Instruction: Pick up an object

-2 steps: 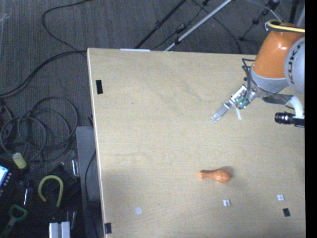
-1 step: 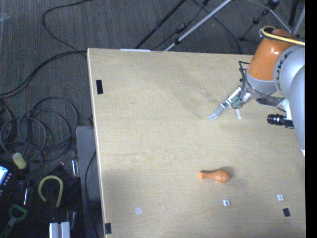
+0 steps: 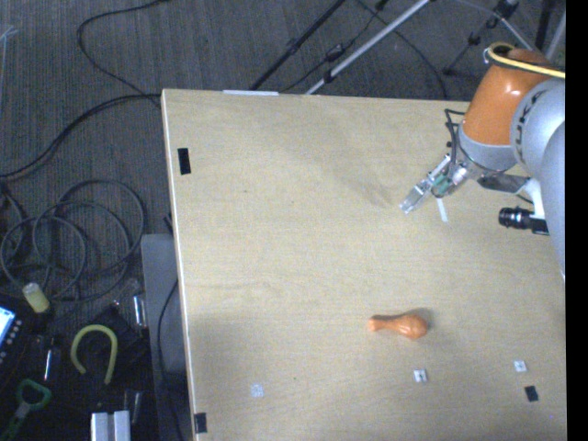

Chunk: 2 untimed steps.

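gripper (image 3: 424,194) hangs over the bench's (image 3: 276,246) upper right w/ nothing between its fingers; they look parted but it's hard to say for sure. the orange object (image 3: 401,325) lies well apart, nearer the front edge. arm should prob. travel toward it, line fingers across the narrow neck, then descend. obj is pear-shaped: fat bulb right, thin tapered end left.

The arm (image 3: 528,108) enters at three o'clock, its orange band uppermost and grey body along the edge. From the wrist the gripper (image 3: 424,196) slants toward eight o'clock, hanging above the counter (image 3: 276,246) with nothing seen between its thin fingers.
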Each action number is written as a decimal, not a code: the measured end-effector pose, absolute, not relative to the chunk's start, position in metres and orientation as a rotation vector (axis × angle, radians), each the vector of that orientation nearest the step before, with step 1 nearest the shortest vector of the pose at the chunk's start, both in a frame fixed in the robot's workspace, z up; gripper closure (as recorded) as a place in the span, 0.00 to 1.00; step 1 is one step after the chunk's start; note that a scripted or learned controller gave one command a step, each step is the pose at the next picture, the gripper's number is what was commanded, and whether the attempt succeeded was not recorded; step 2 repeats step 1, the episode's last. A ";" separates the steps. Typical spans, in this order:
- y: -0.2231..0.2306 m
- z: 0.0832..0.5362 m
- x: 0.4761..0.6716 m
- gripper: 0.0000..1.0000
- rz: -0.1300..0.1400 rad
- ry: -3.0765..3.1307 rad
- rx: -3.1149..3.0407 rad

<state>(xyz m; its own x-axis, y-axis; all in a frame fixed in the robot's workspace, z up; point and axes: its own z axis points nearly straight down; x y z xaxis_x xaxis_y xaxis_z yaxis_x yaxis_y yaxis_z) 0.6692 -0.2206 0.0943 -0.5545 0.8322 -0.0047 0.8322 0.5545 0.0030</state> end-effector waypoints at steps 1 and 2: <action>-0.162 0.174 0.667 1.00 0.001 2.685 1.627; -0.162 0.174 0.667 1.00 0.001 2.685 1.627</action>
